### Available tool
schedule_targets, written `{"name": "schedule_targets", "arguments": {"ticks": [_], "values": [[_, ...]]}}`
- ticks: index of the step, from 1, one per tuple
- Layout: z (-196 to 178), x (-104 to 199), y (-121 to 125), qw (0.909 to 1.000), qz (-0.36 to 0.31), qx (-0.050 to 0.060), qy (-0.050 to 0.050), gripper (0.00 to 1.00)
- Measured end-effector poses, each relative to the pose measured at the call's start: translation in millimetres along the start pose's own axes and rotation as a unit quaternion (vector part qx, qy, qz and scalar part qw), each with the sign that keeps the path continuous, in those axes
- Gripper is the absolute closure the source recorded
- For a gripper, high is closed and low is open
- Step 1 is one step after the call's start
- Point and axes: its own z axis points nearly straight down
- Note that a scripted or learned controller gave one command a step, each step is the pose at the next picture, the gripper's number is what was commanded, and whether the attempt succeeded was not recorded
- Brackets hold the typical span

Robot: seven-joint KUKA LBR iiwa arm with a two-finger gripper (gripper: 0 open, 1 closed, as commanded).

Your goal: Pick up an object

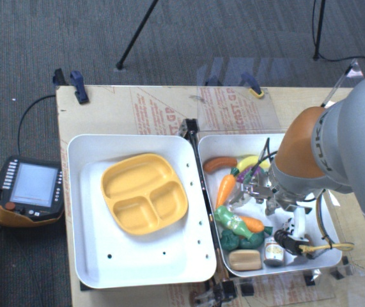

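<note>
Claw [254, 190] on the grey arm hangs low over the right-hand white bin [335, 256], right of centre in the frame, above a heap of toy food; its state I cannot tell. Beneath lie an orange plastic carrot [225, 188] and a green plastic vegetable [231, 220], likely targets. Left, a second white bin [89, 261] holds a yellow divided plastic tray [144, 192].

Fixed overhead camera, slanting down on both bins [80, 171]
</note>
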Motion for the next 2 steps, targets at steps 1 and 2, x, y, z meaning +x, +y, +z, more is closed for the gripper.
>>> {"name": "schedule_targets", "arguments": {"ticks": [1, 2], "values": [[-1.2, -3.4, -54.9, 0.9972, 0.075, -0.007, 0.0, 0.0], [-5.5, -5.2, -56.5, 0.997, 0.078, 0.0, 0.001, 1.0]]}}
